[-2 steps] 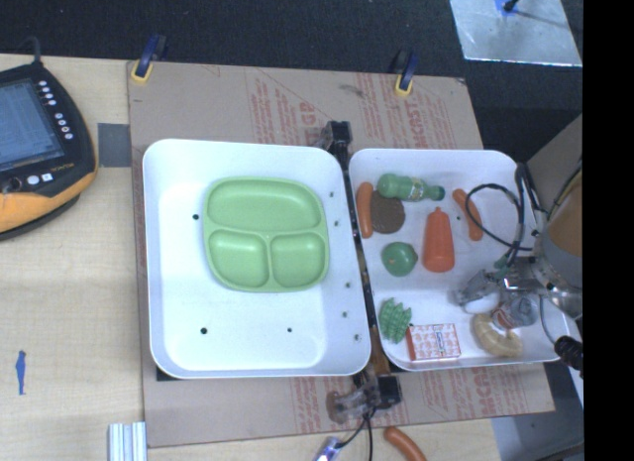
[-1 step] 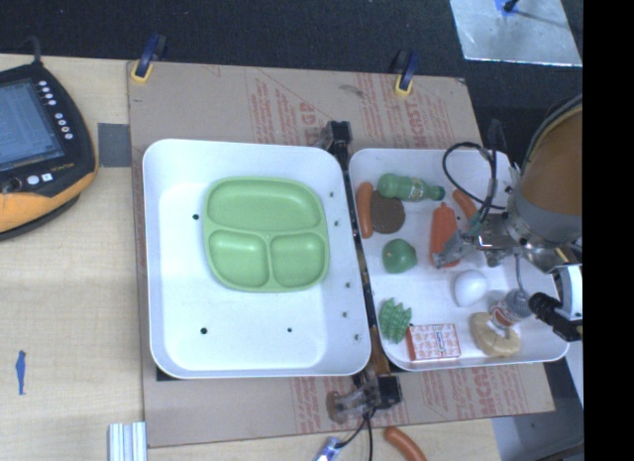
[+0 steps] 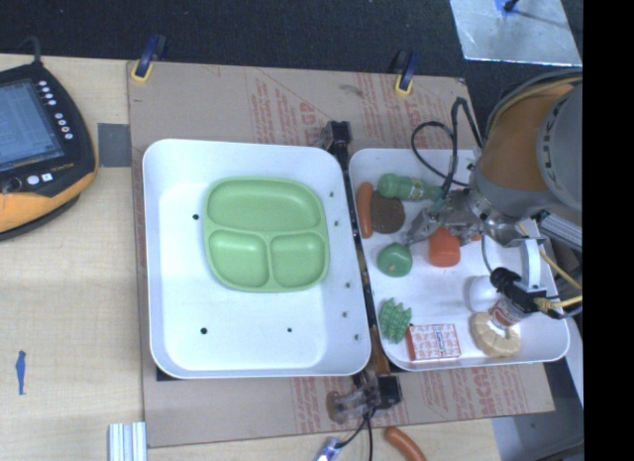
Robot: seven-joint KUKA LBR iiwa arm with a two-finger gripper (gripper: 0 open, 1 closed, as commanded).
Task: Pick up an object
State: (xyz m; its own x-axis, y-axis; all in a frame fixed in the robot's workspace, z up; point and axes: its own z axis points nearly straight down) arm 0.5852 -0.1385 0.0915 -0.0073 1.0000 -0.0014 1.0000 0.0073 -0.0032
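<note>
The grey arm (image 3: 535,152), with its orange band, reaches in from the right of the camera view and bends down over the right bin (image 3: 555,355). Its wrist sits above the bin's upper right part, and the jaws (image 3: 436,223) point leftward and down toward the middle of that bin. The fingers are dark and small against the clutter, so whether they are spread or closed cannot be told; they appear just above an orange block (image 3: 444,249), and contact with it cannot be confirmed.

Around that spot in the right bin lie a green bottle-shaped toy (image 3: 401,186) near the top, a brown lump (image 3: 386,214) beside an orange carrot-like piece (image 3: 365,209) along the left wall, and a green ball (image 3: 395,259) just left of the orange block. Lower down are a spiky green toy (image 3: 394,318), a red and white box (image 3: 433,341) and a tan ring (image 3: 494,335).

The left bin (image 3: 168,281) holds a green divided plate (image 3: 265,233). A tablet-like pendant (image 3: 40,147) rests on the bench (image 3: 69,350) at far left.
</note>
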